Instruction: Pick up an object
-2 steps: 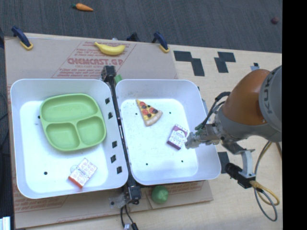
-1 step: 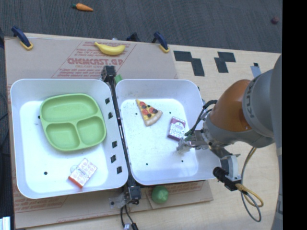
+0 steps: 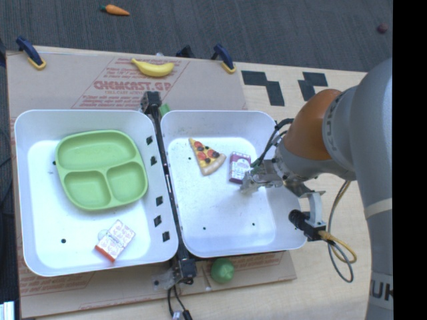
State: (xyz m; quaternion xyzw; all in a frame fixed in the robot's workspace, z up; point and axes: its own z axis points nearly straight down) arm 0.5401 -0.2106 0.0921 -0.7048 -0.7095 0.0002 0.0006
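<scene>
In the right bin (image 3: 220,242) lie a pizza slice (image 3: 205,156) and a small purple packet (image 3: 239,167). My gripper (image 3: 251,180) is low in this bin, just right of and below the purple packet, touching or nearly touching its lower right corner. Nothing shows between its fingers. The left bin (image 3: 40,245) holds a green divided plate (image 3: 101,169) and a red-and-white carton (image 3: 115,239).
A yellow banana (image 3: 153,66) lies on the cardboard behind the bins. A green ball (image 3: 222,270) sits in front of the right bin. An orange carrot (image 3: 117,9) is on the floor far back. The grey arm covers the right bin's right wall.
</scene>
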